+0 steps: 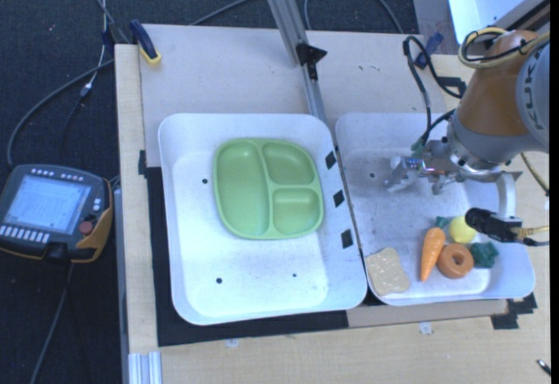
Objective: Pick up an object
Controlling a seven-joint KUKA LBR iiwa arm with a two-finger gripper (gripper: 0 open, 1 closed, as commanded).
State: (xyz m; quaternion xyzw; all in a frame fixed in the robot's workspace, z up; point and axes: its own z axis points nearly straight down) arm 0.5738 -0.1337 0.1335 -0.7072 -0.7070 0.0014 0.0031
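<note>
Gripper (pixel 417 174) fingers spread, holding nothing; carrot (pixel 431 252) lies well below-right (upright in view, tip toward bench front).

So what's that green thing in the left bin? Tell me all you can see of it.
The green tray is a pale green divided plate, plastic by its look, a rounded rectangle with three compartments: one long one on its left and two smaller ones on its right. It lies flat, slightly turned, near the middle of the left bin, resting on the bin's white floor. Its compartments hold nothing, and nothing else touches it.
</note>
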